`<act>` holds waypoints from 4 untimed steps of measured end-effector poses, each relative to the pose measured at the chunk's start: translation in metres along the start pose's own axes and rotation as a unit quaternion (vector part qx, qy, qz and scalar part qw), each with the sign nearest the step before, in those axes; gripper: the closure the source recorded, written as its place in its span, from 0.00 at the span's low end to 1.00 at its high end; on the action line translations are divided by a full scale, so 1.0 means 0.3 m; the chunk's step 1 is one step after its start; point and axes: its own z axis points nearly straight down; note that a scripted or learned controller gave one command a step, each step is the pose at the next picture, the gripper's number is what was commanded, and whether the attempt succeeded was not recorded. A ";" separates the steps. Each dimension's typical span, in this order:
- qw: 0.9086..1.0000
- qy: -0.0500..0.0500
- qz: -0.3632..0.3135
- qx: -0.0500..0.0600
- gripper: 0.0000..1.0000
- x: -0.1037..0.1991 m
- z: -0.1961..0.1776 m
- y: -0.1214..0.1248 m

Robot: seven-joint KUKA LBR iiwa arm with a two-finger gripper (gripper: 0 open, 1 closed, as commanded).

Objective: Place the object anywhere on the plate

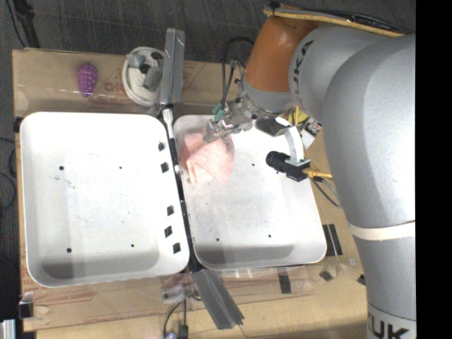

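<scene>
A pale pink flat thing [207, 161] lies in the right bin [282, 217], near its far left corner and against the divider. I cannot tell whether it is a plate or a soft cloth. My gripper [217, 131] hangs right over the pink thing's far edge, touching it or just above it. The metal wrist and the arm's orange band [272, 55] sit behind it. The gripper covers that far edge.
The left bin [92, 260] stands beside the right one. On the bench behind the bins lie a small purple grape-like toy [87, 79] and a white cable coil [141, 75]. The bulky grey arm [367, 119] overhangs the right bin's right side.
</scene>
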 end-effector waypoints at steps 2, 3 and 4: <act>0.979 0.001 -0.205 0.002 1.00 0.173 -0.117 -0.054; 0.917 0.001 -0.398 0.001 1.00 0.356 -0.130 -0.090; 0.819 0.001 -0.574 0.001 1.00 0.519 -0.108 -0.066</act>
